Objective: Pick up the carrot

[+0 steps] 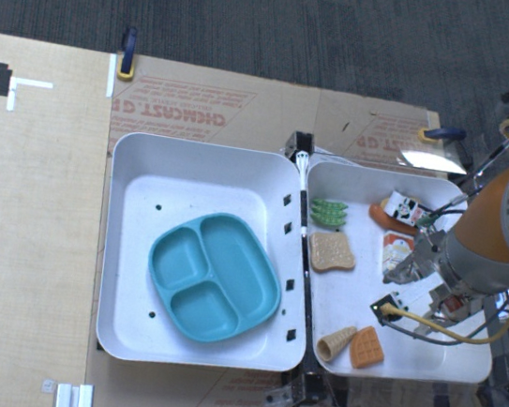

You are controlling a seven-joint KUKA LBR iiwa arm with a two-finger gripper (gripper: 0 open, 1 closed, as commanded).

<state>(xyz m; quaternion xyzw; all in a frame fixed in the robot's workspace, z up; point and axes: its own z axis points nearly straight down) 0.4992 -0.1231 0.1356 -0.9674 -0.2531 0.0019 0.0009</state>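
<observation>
The carrot [387, 220] is an orange, elongated piece lying near the back of the right bin [420, 365], partly covered by a small white-and-black item [407, 209]. My gripper [401, 279] hangs over the right half of that bin, a little in front of the carrot and to its right, above a white-and-red item [395, 250]. The grey arm with its orange band [484, 223] hides the bin's right side.
The right bin also holds a green pea pod [329, 212], a slice of toast [332, 253], an ice cream cone [335, 341] and an orange cracker [367, 347]. A blue divided plate [215, 277] lies in the left bin [128, 226]. Yellow cable [434, 331] loops below the wrist.
</observation>
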